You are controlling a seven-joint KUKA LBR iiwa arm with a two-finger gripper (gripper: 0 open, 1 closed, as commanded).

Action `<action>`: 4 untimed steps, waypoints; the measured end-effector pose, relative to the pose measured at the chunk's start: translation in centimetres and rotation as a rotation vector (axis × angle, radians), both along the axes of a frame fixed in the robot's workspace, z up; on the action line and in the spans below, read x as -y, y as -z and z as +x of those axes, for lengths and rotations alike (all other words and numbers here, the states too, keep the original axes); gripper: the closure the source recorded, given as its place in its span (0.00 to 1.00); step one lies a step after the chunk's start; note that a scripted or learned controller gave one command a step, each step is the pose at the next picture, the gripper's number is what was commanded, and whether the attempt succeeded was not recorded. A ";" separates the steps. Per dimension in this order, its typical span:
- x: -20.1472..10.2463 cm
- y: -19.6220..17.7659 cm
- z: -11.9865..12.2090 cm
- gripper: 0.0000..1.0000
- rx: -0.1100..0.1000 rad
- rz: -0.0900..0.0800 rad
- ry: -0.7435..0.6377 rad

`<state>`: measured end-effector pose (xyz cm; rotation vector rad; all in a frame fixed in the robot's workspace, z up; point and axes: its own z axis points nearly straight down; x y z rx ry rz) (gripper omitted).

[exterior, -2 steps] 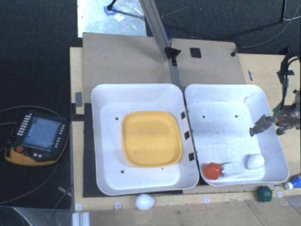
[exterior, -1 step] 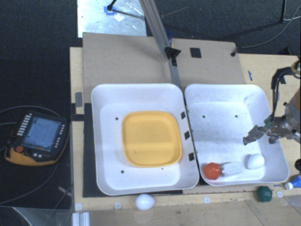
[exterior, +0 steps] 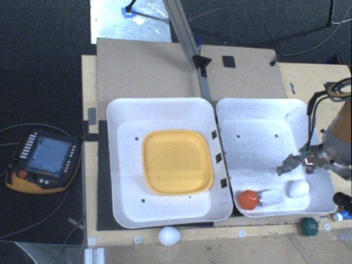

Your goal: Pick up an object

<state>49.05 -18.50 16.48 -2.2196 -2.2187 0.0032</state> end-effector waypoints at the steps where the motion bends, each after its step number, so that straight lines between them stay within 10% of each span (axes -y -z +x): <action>1: 0.1 6.2 0.1 0.00 0.000 0.000 0.000; 2: 0.2 4.9 0.3 1.00 0.005 -0.001 -0.001; 4: 0.6 -4.5 -0.2 1.00 0.007 -0.002 -0.001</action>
